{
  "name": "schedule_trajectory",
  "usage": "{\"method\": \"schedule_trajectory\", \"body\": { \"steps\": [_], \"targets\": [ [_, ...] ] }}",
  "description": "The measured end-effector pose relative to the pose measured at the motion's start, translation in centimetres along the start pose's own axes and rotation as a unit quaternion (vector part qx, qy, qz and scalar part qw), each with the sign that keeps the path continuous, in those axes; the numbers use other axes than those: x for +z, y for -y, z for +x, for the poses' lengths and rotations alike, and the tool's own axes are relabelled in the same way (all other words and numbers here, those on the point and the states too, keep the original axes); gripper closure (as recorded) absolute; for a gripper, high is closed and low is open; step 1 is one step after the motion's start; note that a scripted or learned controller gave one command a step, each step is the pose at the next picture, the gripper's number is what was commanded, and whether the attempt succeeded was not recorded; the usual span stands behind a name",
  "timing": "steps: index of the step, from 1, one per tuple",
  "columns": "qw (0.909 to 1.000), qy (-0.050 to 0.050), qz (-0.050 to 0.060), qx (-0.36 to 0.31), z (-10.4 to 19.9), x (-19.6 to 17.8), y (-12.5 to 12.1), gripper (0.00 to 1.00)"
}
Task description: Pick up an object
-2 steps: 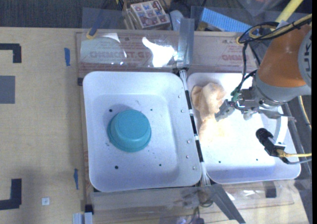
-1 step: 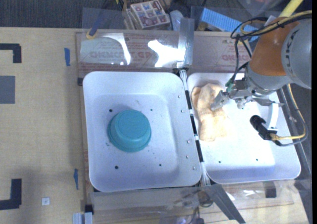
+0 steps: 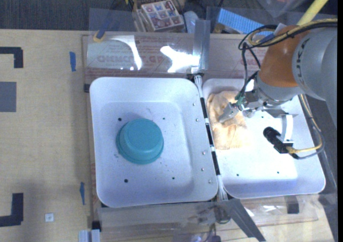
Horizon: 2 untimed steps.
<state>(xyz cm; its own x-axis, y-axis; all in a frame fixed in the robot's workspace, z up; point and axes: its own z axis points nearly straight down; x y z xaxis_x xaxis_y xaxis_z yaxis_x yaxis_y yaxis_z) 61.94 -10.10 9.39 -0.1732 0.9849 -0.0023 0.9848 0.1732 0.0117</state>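
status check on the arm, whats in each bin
Gripper low over tan cloth in right bin, grasp unconfirmed. Teal bowl upside down in left bin. Nothing blocking.

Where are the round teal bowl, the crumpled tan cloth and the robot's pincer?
Round teal bowl (image 3: 140,140): camera view, on its flat upturned base.
Crumpled tan cloth (image 3: 228,133): camera view, on its lower folds.
Pincer (image 3: 231,111): camera view, at its tip over the cloth.

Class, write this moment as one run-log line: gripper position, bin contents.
gripper: over cloth, right bin | grasp: cannot tell | left bin: teal bowl, upside down
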Motion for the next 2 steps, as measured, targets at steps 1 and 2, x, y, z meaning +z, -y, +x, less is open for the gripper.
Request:
{"method": "schedule_trajectory", "body": {
  "steps": [1, 2],
  "targets": [
    [1.0, -0.001, -0.003, 0.001, 0.0, -1.1, -0.2, 1.0],
    [0.9964, -0.001, 0.004, -0.085, 3.7, -13.9, -5.7, 1.0]
  ]
}}
